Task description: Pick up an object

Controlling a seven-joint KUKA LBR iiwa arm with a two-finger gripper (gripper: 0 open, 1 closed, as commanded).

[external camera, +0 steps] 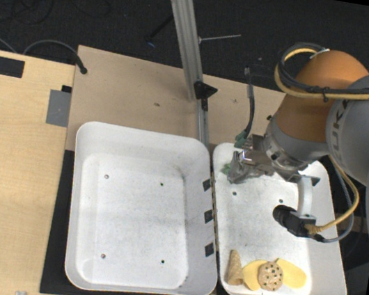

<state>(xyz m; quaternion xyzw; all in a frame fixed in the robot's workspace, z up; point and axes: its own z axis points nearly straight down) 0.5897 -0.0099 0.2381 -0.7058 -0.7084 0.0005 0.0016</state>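
Note:
My gripper (239, 168) hangs low over the far left corner of the right bin (258, 213), under the grey and orange wrist. Its metal fingers (238, 161) point down and left, and nothing shows between them. At the near edge of the same bin lie a yellow flat piece (289, 274), a round brown cookie-like object with dark dots (271, 275) and a tan cone-shaped piece (235, 267). These objects lie well apart from the gripper, toward the front of the bin.
The left bin (135, 205) stands beside the right one, with black clips (208, 214) along the shared rim. A slanted aluminium rail (188, 45) rises behind the bins. A black cable plug (292, 220) hangs off the arm over the right bin.

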